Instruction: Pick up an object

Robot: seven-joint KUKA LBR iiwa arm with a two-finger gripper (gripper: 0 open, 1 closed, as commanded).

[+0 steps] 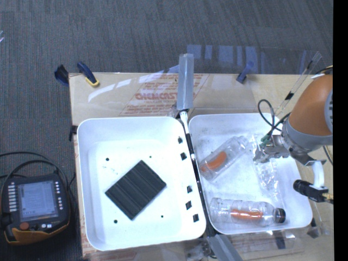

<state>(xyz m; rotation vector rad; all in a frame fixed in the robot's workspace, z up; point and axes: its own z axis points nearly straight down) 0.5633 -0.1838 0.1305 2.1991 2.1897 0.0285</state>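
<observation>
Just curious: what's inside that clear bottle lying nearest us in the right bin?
The bottle holds something orange, stretched along its length. Glare on the plastic hides what it is.

The arm (pixel 310 116) has a rounded orange band above a grey wrist. Black cables (pixel 266 113) loop beside it, and the small metallic gripper (pixel 265 152) carries a green spot.

Even, moderately bright overhead light, soft faint shadows; both white bins (pixel 87 140) near overexposure left of the gripper (pixel 262 155), glare streaks on the clear panel (pixel 163 86) up-left of it, carpet (pixel 109 26) dim, overall focus slightly soft.
</observation>
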